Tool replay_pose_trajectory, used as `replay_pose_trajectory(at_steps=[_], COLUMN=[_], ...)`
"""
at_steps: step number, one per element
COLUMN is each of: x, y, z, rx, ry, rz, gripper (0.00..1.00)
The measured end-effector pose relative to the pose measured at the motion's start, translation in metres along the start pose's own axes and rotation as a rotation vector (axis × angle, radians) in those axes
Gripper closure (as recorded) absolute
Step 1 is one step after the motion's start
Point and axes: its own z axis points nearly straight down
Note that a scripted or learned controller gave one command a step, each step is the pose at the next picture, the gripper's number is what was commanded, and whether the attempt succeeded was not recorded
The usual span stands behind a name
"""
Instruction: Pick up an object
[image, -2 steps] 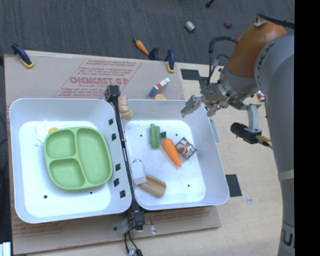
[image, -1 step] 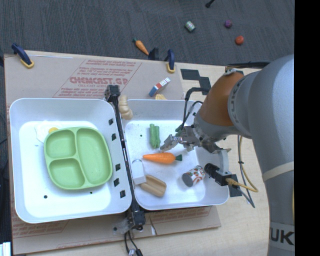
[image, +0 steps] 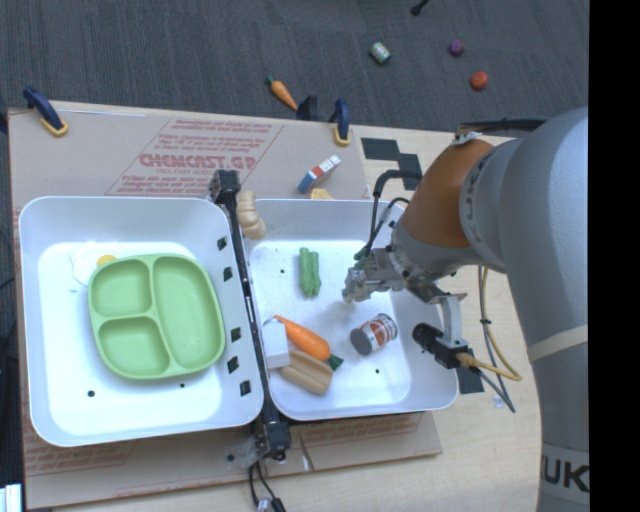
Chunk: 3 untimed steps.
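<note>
A: Quick status, front to back?

B: Nearest us, right bin (image: 430, 395): hot dog bun (image: 306, 376) by the front-left, white block (image: 274, 344) touching the divider side, carrot (image: 305, 338) lying over the bun's back edge. Small can (image: 375, 333) on its side just right of those, on bare floor.

A: Gripper?

B: Gripper (image: 362, 282) is low in the bin, just behind the can & a bit left. Nothing seen between the fingers. Can't tell how far apart they are, too small & dark vs the wrist hardware.

A: So no pick yet?

B: As far as it shows, no. Everything's lying on the bin floor, nothing lifted. I'd judge it's at approach or descent. Grasp & lift both left to do.

A: Target?

B: Guessing the can, it's closest, but the green bean (image: 309, 271) sits just left of the gripper, further back, so could be either.

A: Left bin?

B: Left bin (image: 40, 400) has the green divided plate (image: 156, 314), w/ a bit of yellow at its back-left edge. Well apart from the arm.

A: Beyond the bins?

B: Cardboard sheet (image: 150, 150) w/ blue clamps, then some small bits on the carpet. Not in play.
</note>
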Motion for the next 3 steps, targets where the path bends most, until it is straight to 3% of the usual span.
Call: replay_pose_trajectory(at_steps=[1,2,3], x=[-0.032,-0.031,-0.03], y=[-0.032,-0.032,-0.082], z=[-0.078,-0.078,0.011], rx=[-0.004,-0.003,0.0], ry=[0.0,0.0,0.003], rz=[0.008,0.007,0.004], gripper=[1.0,0.0,0.0])
